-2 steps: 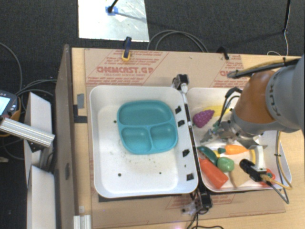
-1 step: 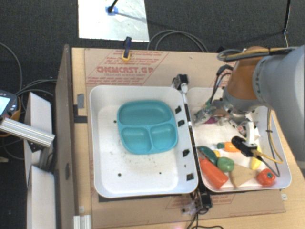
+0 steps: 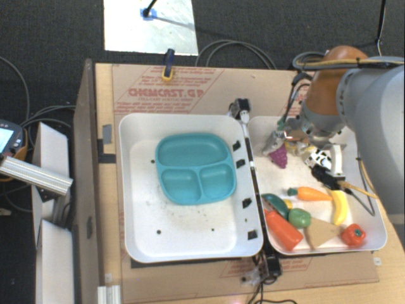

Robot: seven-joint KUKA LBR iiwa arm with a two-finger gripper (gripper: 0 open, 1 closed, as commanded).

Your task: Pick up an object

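At the bottom edge of the right bin [image 3: 380,236] you had a crowded row of toy food: a red pepper-like piece [image 3: 283,230] in the lower left corner, a green round piece [image 3: 300,218] above it, a tan wedge [image 3: 321,234], and a small tomato [image 3: 354,234] at the lower right. Any of these would have been a hard first target, in my judgement, because they touched or nearly touched and fingers coming down would have nudged a neighbour.

A little higher in the frame lay a carrot [image 3: 311,194] and a banana [image 3: 340,206], close together. The carrot had some bare floor on its upper side, so a grasp across its width would have been the cleaner choice there.

Higher still, the purple piece [image 3: 279,157] sat near the divider, apart from the pile, and the gripper [image 3: 282,136] hovered just above it in the frame. That looked like your target. You could not tell from this slanted view whether the jaws stood wide or narrow, so confirm the opening before you descend, and centre over the piece rather than its edge.

The left bin [image 3: 142,233] held a teal divided plate [image 3: 194,168].
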